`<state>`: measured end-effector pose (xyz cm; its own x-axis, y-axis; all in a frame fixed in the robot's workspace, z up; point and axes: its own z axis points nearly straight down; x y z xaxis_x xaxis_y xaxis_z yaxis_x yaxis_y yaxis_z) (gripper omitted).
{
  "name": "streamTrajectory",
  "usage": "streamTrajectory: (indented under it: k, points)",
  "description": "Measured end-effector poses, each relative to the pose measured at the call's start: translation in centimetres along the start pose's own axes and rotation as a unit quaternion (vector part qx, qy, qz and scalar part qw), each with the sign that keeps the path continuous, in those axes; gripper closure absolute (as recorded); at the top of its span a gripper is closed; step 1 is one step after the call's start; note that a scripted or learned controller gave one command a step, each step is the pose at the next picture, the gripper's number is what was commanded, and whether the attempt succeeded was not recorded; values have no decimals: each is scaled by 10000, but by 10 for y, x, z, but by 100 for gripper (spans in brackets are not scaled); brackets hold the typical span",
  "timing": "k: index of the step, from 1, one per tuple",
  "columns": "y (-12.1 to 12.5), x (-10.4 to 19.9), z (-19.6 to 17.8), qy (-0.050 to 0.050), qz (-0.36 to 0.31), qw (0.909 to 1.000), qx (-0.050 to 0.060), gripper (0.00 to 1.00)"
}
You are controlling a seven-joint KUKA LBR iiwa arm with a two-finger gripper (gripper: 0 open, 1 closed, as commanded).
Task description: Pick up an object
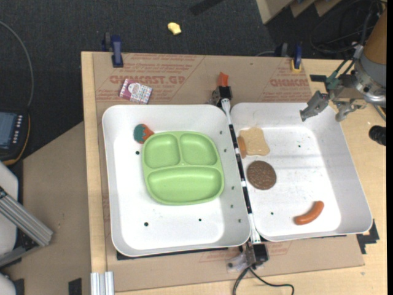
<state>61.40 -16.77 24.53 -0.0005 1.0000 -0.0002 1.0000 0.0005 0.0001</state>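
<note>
Claw (pixel 325 108) hangs over the top right corner of the right bin (pixel 344 158), fingers spread wide apart, nothing between them. One finger (pixel 312 107) points down-left, the other sits to its right by the bin rim.

Nearest candidate, by judgement: the toast (pixel 254 142), a pale tan square slice lying flat, down and left of the claw, near the bin divider. Just below the toast and almost touching it is the patty (pixel 261 175), a dark brown flat round disc, further down-left of the claw. The sausage (pixel 308 213), orange-red, curved, lies well below the claw and slightly left, near the bottom of the bin; long axis runs lower-left to upper-right.

Toast and patty are thin and flat, probably hard to pinch from above. The sausage likely gives the better grip if the fingers close across its short width.

Far left of the claw, in the left bin (pixel 123 165): green tray (pixel 182 168) with three compartments, and a small red-and-teal ball (pixel 143 133) touching its upper left edge.

Pick not yet begun.
</note>
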Motion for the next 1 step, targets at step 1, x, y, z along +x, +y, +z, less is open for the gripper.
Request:
streamTrajectory:
  k: [1]
  points:
    - [-17,72,122,30,-29,10000,64,0]
